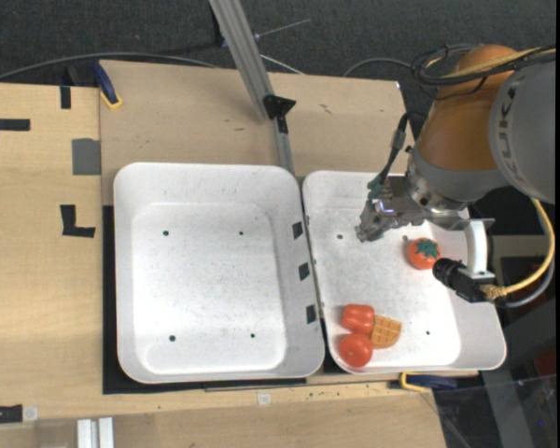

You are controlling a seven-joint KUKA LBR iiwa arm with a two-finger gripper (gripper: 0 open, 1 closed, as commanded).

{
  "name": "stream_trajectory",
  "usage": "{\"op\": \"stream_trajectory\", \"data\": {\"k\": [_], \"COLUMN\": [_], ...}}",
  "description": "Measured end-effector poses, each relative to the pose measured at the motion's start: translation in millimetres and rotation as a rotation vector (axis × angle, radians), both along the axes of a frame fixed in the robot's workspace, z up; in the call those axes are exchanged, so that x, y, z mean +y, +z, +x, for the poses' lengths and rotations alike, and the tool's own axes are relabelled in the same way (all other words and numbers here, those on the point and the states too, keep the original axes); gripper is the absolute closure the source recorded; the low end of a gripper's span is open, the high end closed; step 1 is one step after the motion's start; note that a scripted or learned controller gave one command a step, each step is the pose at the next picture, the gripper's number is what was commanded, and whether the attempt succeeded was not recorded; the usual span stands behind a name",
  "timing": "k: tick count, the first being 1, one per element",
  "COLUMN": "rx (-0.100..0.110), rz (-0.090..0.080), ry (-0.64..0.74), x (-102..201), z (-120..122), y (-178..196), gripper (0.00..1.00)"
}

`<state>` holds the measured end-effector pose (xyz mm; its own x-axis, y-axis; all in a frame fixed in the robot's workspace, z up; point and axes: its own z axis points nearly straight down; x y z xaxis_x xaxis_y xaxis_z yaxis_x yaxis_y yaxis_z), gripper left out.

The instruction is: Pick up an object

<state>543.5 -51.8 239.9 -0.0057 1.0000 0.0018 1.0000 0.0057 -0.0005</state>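
The shallow white left bin [205, 269] adjoins the shallow white right bin [401, 343], where two red rounded toys [357, 334] and an orange waffle-like piece [385, 329] lie near, a stemmed red-orange fruit [422, 253] sits right, and the dark two-finger gripper [371, 230] hovers with its state unclear.

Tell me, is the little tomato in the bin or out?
In. The tomato lies on the right bin's white floor.

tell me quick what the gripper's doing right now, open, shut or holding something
gripper: over the right bin, nothing seen held; open or shut cannot be told.
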Motion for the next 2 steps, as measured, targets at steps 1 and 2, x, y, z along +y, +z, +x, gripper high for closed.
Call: {"op": "stream_trajectory", "data": {"k": [1, 2], "rx": [0.001, 0.002], "rz": [0.000, -0.001], "ry": [0.001, 0.001], "x": [48.7, 102.8], "z": [8.6, 29.4], "y": [3.5, -12.7], "gripper": [1.00, 1.00]}}
